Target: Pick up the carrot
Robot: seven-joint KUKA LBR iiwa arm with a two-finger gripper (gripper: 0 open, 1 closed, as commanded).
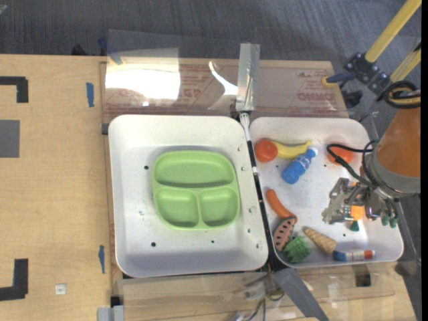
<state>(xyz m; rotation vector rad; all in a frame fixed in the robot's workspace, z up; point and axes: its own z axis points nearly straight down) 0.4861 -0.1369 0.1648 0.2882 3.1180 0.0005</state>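
The carrot [280, 202] lies in the right bin [314, 127], near its left wall, at about eight o'clock from the bin's middle. Its long axis runs from eleven o'clock to five o'clock: the upper end points toward the tomato [265, 150], the lower end toward the melon slice [284, 232]. It is a slim, smooth orange-red stick, slightly curved, with rounded ends; which end is the tip is hard to tell, and no green top can be made out.

The gripper [348, 202] hangs over the right half of that bin, at three o'clock from the carrot and well apart from it. Its metal parts form a tangle with small orange and green bits, and whether the fingers are spread or closed cannot be told; nothing can be seen held between them. The arm [400, 146] is cut off by the picture's right edge and covers the bin's right rim.

At twelve o'clock from the carrot sit the tomato, a banana [292, 148] and a blue bottle [297, 166]. At five o'clock lie the melon slice, a broccoli [296, 248], a cone [319, 239] and a marker [353, 253]. An orange thing [340, 154] near the arm is partly hidden by a black cable. The left bin [134, 179] holds a green tray [196, 188].
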